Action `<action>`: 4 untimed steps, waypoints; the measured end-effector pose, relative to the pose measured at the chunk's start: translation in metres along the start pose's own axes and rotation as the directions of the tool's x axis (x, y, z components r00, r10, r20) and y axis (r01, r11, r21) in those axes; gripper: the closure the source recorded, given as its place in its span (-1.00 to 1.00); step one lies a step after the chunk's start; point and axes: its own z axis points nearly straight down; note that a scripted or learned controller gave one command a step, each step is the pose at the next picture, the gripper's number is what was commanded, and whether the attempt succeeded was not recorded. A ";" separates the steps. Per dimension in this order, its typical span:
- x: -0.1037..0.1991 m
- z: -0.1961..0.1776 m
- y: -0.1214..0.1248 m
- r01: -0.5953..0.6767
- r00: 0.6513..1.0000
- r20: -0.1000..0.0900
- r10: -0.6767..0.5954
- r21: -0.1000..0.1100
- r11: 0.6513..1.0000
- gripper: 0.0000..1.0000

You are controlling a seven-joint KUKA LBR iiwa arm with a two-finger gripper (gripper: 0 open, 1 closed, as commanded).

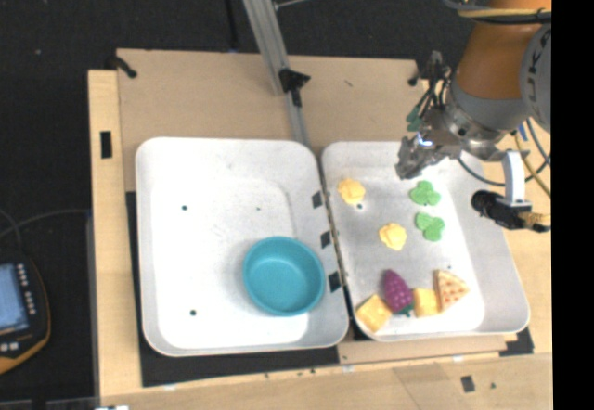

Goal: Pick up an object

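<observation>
The grey arm with its orange band comes in from three o'clock, and its end effector (411, 160) hangs over the far end of the right shallow white bin (497, 250). From this slanted view I cannot tell the state of its grip; nothing is seen held in it.

Just below the end effector, toward six o'clock, lies a green leafy toy piece (425, 194), with a second green leafy piece (431, 226) just beyond it. At nine o'clock from the first green piece sits a small yellow toy (351, 191), and nearer the bin's middle another yellow toy (393, 236). Along the near edge — at six o'clock in the bin — cluster a yellow block (374, 313), a purple grape bunch (397, 291), a small yellow-orange piece (425, 301) and an orange pizza-slice toy (451, 288).

The left shallow white bin (186, 185) holds a round teal plastic bowl (282, 275) at its five o'clock corner. Both bins rest on the tan counter (213, 93).
</observation>
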 end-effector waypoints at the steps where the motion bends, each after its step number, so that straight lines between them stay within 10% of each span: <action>1: 0.042 0.012 -0.019 -0.002 1.000 0.001 0.002 0.002 1.000 1.00; 4: 0.179 0.024 -0.074 -0.003 1.000 -0.001 0.003 0.001 1.000 1.00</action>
